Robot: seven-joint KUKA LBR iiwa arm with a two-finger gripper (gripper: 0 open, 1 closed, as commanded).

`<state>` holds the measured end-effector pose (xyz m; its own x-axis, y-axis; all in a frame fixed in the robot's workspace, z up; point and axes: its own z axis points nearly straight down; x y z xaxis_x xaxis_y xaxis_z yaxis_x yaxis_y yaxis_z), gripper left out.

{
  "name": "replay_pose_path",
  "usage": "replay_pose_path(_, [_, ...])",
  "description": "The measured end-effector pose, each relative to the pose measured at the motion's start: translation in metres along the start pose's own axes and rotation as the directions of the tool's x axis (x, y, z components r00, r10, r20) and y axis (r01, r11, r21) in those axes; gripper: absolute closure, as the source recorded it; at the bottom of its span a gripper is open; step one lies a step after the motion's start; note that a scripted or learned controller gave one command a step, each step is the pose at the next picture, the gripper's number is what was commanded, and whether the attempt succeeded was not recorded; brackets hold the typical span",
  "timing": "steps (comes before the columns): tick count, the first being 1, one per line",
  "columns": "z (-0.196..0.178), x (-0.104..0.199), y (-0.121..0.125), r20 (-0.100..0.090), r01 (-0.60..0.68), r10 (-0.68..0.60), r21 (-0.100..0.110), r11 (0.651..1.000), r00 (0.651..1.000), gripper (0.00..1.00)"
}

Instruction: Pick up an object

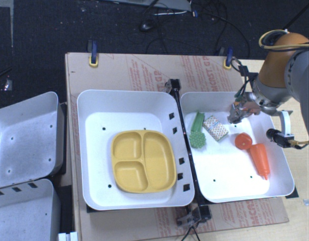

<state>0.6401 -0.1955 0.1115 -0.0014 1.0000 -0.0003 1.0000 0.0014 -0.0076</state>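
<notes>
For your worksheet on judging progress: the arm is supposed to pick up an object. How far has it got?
Done: the gripper has reached the right bin. In hand: it hovers near the patterned block; nothing shows between its jaws. Left: grasping and lifting; the green brush, orange bottle and block all lie in the bin.

Arm [284, 67] bent downward, end effector [237, 113] lowered.

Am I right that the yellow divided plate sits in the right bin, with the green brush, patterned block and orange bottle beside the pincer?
Not quite. The camera view shows the yellow divided plate alone in the left bin. The green brush, patterned block and orange bottle do lie in the right bin, near the pincer.
</notes>
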Motion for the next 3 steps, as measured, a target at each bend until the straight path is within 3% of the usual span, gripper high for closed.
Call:
replay_pose_path(1, [-0.06, -0.009, 0.003, 0.003, -0.002, 0.002, -0.016, 1.0, 1.0, 1.0])
replay_pose_path(3, [-0.169, -0.001, 0.0, 0.002, 0.002, -0.002, -0.015, 1.0, 1.0, 1.0])
